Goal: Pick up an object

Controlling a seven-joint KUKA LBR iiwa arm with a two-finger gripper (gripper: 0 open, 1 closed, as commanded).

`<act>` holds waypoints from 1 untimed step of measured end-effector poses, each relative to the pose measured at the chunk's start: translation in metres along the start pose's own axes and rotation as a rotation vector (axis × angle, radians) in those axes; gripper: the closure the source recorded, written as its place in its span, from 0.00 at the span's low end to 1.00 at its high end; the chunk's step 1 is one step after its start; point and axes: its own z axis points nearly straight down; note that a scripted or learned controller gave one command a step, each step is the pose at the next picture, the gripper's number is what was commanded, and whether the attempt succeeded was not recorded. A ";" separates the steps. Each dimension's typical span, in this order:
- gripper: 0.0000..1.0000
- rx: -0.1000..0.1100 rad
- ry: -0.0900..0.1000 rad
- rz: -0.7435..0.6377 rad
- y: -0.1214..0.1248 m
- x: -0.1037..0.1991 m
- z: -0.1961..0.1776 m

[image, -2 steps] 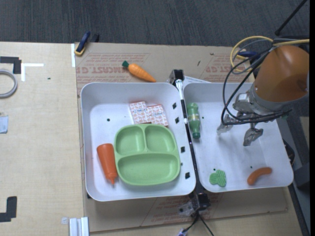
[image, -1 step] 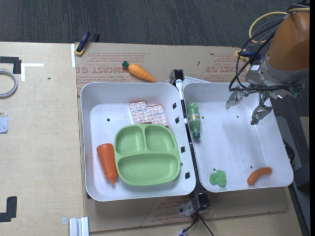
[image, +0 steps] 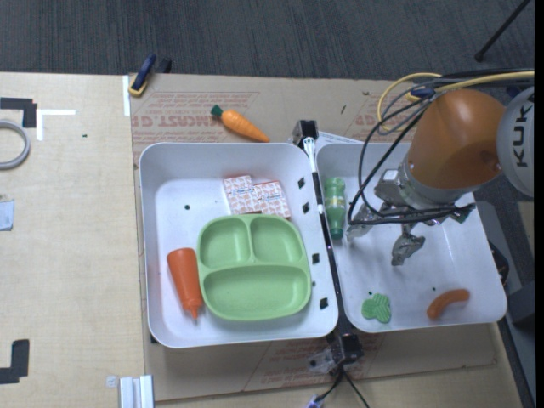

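Over the right bin (image: 476, 304), the claw (image: 382, 238) hangs with its fingers spread wide and nothing between them. A green bottle (image: 335, 206) lies just beside it, against the bin's left wall. Nearer the front lie a green leafy toy (image: 376, 308) and an orange sausage (image: 448, 303). In the left bin (image: 161, 194) sit a green divided plate (image: 254, 267), an orange carrot (image: 184, 281) and a small printed packet (image: 252, 195). Another carrot (image: 240, 123) lies on the counter (image: 68, 253).

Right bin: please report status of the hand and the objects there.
Hand low over right bin, nothing seen between fingers. Green bottle beside it at left wall. Orange sausage and green piece lie apart, near front wall.
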 end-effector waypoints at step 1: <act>0.00 0.001 0.000 0.120 0.012 0.080 -0.051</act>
